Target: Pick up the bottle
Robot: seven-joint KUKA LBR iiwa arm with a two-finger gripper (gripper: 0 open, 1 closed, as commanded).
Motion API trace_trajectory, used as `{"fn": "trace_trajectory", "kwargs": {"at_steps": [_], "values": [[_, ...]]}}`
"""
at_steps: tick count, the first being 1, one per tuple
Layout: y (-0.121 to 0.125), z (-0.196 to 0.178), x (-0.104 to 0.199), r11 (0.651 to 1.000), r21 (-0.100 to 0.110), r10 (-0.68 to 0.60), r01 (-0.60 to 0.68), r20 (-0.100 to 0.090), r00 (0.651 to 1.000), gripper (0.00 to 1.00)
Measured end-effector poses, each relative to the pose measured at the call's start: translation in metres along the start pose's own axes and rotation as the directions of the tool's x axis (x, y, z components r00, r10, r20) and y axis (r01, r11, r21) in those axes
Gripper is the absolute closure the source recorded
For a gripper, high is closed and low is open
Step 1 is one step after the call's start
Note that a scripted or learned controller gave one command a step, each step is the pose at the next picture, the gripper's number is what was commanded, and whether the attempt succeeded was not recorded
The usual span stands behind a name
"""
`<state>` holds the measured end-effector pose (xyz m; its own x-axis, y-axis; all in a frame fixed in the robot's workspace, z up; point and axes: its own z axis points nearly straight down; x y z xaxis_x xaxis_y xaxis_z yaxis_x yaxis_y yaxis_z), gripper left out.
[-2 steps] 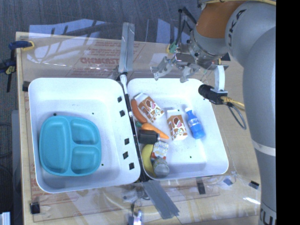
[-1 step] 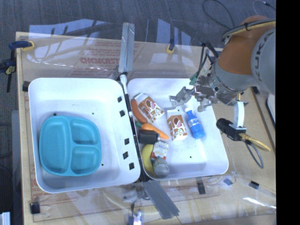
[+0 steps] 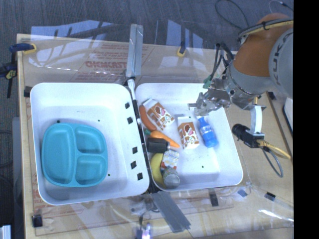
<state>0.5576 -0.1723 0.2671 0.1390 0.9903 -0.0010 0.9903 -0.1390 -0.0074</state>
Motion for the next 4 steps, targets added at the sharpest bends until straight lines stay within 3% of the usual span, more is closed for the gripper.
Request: {"fn": "trace_trajectory", "kwargs": {"at_steps": [1,2,3,4], "values": [[-0.006,0.061,0.022,0.998,-0.002,-0.065,0.065,0.000,0.998,1.00],[-0.006,0.060,0.022,0.998,-0.003,-0.065,0.065,0.000,0.998,0.00],[0.006,0.006,-0.027,0.976,-0.006,-0.216,0.216,0.001,0.976,0.00],[-0.021,-0.037,-0.005,0.933,-0.008,-0.359,0.359,0.004,0.933,0.00]]}}
